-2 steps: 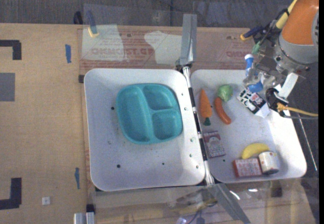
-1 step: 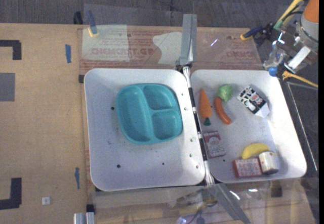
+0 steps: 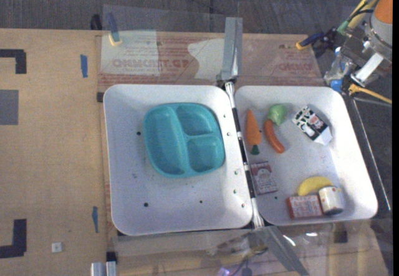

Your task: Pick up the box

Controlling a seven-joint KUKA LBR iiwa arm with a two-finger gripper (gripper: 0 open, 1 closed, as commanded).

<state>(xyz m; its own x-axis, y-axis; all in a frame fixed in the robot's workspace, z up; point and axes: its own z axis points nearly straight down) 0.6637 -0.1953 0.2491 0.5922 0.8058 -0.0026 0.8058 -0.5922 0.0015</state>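
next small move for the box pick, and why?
Probably swing the gripper left and forward over the black-and-white box. The arm sits at the right bin's far right corner, outside it, and the box lies untouched near that corner, apart from the other items.

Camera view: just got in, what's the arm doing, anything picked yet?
Nothing picked yet. The arm sits at the upper right, outside the right bin, with nothing seen in its grasp. The task is a box: a black-and-white box lies near that bin's top right, a small red box by the divider, and another red box near the front beside a yellow banana and a small can. The left bin holds a teal divided plate.
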